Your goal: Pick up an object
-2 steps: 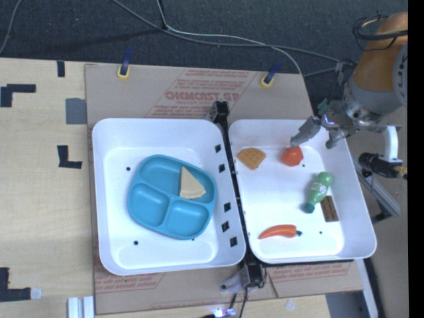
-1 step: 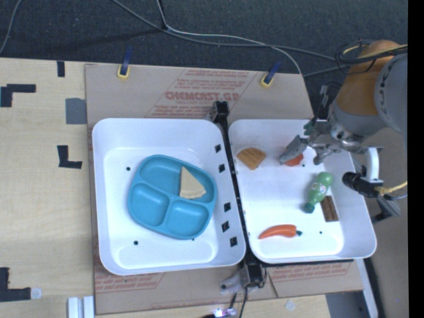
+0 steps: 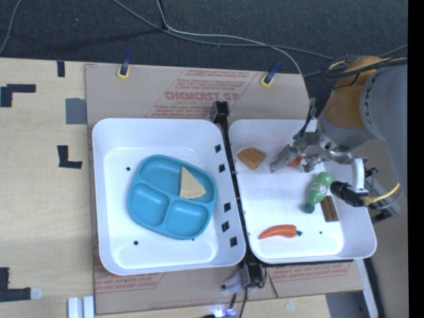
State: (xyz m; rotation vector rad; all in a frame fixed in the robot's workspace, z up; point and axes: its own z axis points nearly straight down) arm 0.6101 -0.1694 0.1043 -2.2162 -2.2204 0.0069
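Observation:
My gripper [image 3: 286, 159] hangs over the upper middle of the right bin [image 3: 265, 197], its fingers spread open with nothing between them. A tan bread-like piece [image 3: 251, 157] lies just to its left, apart from the fingertips. A green bottle [image 3: 317, 190] lies tilted to the lower right of the gripper, beside a small brown block [image 3: 328, 208]. An orange-red chili pepper [image 3: 278, 231] rests near the bin's front. In the left bin [image 3: 112, 244], a blue divided plate [image 3: 171, 196] carries a pale wedge [image 3: 191, 185].
The arm's grey body with its orange band [image 3: 358, 105] covers the right bin's upper right corner. A black divider [image 3: 228, 177] runs between the two bins. Cables cross the dark area behind the bench.

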